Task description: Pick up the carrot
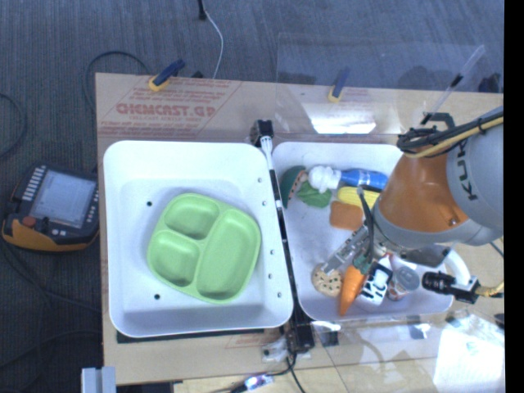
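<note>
Hovering in the right bin [311,219], the end effector [358,260] sits at the carrot [350,290] top; cannot tell its state

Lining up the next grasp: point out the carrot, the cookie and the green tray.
carrot [351,287]: camera view, middle of its orange body.
cookie [327,281]: camera view, its centre.
green tray [231,252]: camera view, floor of its largest compartment.

I read faint red stencilled lettering [166,110] on the counter's [246,109] brown board, top left; it looks like "GIGACAST" but is too blurred to confirm. On the grey arm [483,166], black letters "KU" show at the frame edge.
</note>
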Robot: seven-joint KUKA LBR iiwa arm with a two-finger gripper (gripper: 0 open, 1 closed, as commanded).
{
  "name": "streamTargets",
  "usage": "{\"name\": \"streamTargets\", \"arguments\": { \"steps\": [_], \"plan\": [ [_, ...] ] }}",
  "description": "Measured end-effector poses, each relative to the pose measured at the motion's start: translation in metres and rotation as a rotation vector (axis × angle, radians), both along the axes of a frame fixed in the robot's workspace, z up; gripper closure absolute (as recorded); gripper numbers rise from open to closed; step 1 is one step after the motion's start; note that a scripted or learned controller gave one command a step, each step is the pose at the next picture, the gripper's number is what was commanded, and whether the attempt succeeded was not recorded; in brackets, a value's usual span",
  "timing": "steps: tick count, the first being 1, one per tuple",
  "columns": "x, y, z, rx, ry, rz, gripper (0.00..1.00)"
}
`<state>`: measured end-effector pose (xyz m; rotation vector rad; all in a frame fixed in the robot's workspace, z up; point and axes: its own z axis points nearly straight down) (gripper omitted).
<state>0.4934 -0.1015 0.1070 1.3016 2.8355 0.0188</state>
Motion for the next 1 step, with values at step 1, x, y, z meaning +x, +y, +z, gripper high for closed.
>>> {"name": "streamTargets", "arguments": {
  "steps": [1],
  "plan": [
    [-0.0028, -0.0021, 0.1127, -0.002, 0.020, -0.246, 1.00]
  ]
}}
